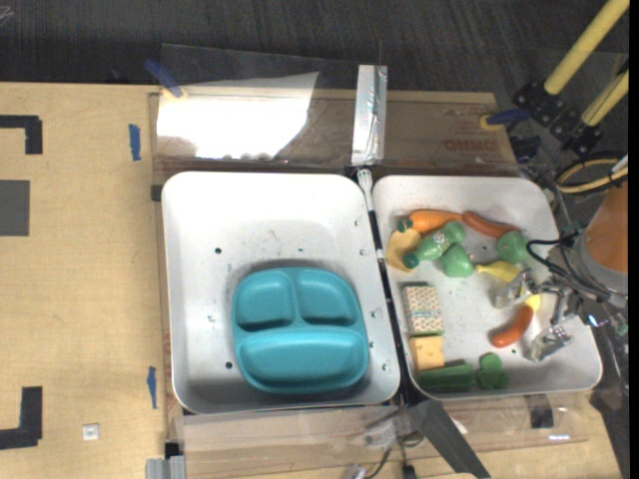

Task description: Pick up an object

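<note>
Two shallow white bins are sitting side by side on the counter (70,297) in the camera view. The left bin (190,218) is carrying a teal divided tray (298,329), lying flat toward its near half. The right bin (454,302) is holding a scatter of toy foods: an orange carrot (431,220) near the far wall, a red sausage (486,225) beside it, green pieces (446,250) clustered just below them, a patterned wafer (423,307) with a yellow cheese block (428,351) nearer the front, and a dark green piece (461,375) along the near wall. The end effector (544,317) is hanging low over the right bin's right side, just beside an orange-red chili (511,329); whether it is clenched or released cannot be told, as cables and metal parts are crowding it.
</note>
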### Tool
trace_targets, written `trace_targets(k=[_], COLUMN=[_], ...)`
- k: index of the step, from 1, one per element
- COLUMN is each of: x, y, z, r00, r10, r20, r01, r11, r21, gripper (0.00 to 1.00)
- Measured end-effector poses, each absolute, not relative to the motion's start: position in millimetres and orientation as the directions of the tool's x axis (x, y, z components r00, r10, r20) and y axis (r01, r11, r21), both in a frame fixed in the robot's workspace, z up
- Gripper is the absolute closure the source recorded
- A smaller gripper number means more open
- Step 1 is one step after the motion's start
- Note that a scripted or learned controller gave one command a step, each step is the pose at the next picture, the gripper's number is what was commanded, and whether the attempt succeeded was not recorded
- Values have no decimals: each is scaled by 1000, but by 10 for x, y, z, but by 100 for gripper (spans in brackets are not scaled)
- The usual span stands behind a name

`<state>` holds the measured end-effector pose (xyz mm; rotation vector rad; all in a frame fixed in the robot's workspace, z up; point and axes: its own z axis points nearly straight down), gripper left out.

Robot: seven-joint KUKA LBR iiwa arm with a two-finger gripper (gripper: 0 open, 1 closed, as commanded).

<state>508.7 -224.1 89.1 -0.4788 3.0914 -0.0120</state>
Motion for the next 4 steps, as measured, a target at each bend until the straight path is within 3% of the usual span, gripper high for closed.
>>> trace_targets(k=[1, 2, 4], x=[5154, 4916, 4952], y=[-2239, -2216, -2228], z=[892, 891, 894], r00=[-906, -925, -778], r10=[-423, -381, -628], r20=[-11, -12, -11], r01=[-423, -381, -628], r11=[906, 925, 778], r21=[-10, -6, -14], gripper=[0, 0, 0])
